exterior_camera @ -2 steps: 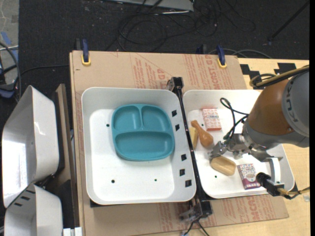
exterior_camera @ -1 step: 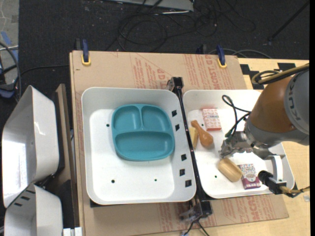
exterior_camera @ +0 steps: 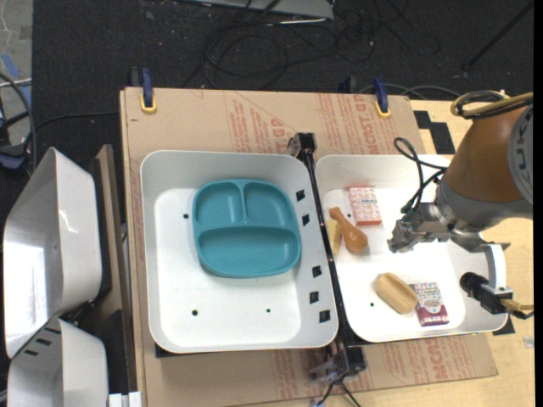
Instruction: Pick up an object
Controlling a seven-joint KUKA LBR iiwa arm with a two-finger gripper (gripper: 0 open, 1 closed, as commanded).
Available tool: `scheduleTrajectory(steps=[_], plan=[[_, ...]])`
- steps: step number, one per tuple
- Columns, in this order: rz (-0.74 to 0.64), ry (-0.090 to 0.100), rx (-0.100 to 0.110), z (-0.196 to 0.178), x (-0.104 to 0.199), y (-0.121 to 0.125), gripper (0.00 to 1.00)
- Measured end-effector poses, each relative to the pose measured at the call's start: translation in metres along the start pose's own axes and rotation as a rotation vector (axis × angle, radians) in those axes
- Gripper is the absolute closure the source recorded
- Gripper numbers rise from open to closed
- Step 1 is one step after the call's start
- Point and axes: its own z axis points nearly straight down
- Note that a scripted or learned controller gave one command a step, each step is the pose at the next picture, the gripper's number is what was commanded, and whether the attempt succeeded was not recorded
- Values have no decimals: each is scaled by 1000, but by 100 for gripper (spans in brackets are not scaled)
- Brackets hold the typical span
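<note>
Jaws hanging over my right bin, grip unreadable from up here; wooden spoon just beside them, bread roll below

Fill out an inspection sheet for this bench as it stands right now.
Surface: cardboard-covered bench bearing the left bin and the right bin side by side.
Job's things: in the right bin, a small pink-and-white box, a wooden spoon, a tan block and a small printed packet.
Clutter: teal divided plate in the left bin.
Grippers: claw low over the right bin, right of the spoon.
Cables: black cable along the arm; loose wires on the floor behind.
Surroundings: dark floor, spare white bins at left, blue clamps on the far edge.
</note>
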Motion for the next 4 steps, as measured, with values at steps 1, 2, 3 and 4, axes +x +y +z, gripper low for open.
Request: scheduleTrajectory(steps=[1, 2, 3, 4], plan=[[0, 0, 0, -53, 0, 2, 100], [-3, 3, 7, -49, 47, -5, 100], [-5, 3, 5, -54, 92, -2, 100], [-5, 3, 7, -55, 137, -4, 100]])
